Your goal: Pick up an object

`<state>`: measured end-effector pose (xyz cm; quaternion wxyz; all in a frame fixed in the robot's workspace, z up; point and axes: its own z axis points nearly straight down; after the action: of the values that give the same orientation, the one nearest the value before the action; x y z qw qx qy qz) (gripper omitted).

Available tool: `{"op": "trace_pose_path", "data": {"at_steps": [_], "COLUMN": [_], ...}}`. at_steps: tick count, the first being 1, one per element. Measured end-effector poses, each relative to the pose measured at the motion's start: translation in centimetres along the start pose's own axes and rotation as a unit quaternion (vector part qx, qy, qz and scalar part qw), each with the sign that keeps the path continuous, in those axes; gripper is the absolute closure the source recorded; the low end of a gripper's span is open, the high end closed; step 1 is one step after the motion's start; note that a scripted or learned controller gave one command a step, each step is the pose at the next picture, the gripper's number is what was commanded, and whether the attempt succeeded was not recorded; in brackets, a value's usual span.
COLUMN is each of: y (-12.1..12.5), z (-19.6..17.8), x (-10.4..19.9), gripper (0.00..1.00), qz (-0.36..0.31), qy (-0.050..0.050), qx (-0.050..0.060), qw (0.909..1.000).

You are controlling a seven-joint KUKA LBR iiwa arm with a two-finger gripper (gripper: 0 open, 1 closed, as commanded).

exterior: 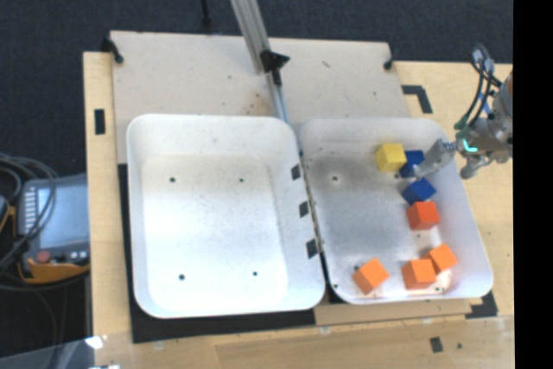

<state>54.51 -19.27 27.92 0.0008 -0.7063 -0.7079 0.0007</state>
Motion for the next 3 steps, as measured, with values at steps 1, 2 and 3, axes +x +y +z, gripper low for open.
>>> {"op": "trace_pose_path", "data": {"at_steps": [1, 2, 3], "y": [0.1, 0.9, 0.6], "z": [-0.2, 5.6, 9.8], "x": [0.0, 0.3, 0.1], "gripper": [0.0, 0.0, 0.0], "qz": [0.0, 0.001, 0.002], "qy": [0.0, 0.0, -0.001], "qx": [-0.002, 0.001, 0.0], "qw": [1.0, 1.0, 1.0]}}
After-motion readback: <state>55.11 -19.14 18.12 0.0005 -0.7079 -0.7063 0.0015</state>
